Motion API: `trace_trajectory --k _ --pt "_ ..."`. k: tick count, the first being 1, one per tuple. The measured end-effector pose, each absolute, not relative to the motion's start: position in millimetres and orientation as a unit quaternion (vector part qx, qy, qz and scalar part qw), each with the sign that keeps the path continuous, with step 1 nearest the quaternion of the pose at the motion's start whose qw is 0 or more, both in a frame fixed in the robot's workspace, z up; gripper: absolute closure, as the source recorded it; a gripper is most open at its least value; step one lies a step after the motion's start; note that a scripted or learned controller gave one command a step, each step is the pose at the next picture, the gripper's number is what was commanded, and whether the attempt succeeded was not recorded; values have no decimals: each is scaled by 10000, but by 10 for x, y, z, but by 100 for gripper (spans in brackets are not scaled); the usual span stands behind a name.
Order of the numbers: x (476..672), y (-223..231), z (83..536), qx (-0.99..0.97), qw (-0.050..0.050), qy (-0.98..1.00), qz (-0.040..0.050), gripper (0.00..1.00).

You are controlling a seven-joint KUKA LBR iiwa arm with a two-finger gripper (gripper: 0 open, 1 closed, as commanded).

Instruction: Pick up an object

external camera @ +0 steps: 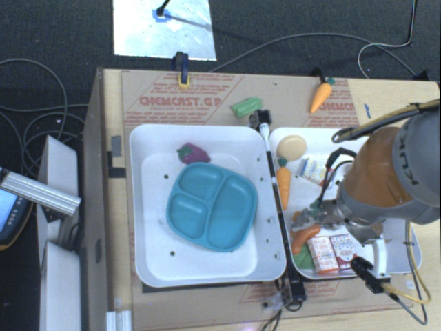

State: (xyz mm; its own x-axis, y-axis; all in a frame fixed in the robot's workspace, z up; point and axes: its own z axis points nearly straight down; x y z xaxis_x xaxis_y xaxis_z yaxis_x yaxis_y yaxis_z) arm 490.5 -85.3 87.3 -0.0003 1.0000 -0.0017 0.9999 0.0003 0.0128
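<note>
The right bin holds a cream egg-shaped object, an orange carrot, a small printed packet, an orange sausage-like piece and two red-and-white boxes. The arm's wrist hangs low over the middle of this bin, and my gripper sits just above the sausage-like piece and next to the boxes. The wrist hides the fingers and part of the bin floor. The left bin contains a blue divided plate and a purple grape bunch.
On the cardboard behind the bins lie a green piece and a second carrot. A yellow-and-blue clamp grips the board's far edge. Cables run over the dark floor, and a black clip sits between the bins.
</note>
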Motion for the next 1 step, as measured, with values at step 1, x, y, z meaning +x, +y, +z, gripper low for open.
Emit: trace_trajectory --k 1 --pt "4908 -928 869 7062 20 7080 36 0"
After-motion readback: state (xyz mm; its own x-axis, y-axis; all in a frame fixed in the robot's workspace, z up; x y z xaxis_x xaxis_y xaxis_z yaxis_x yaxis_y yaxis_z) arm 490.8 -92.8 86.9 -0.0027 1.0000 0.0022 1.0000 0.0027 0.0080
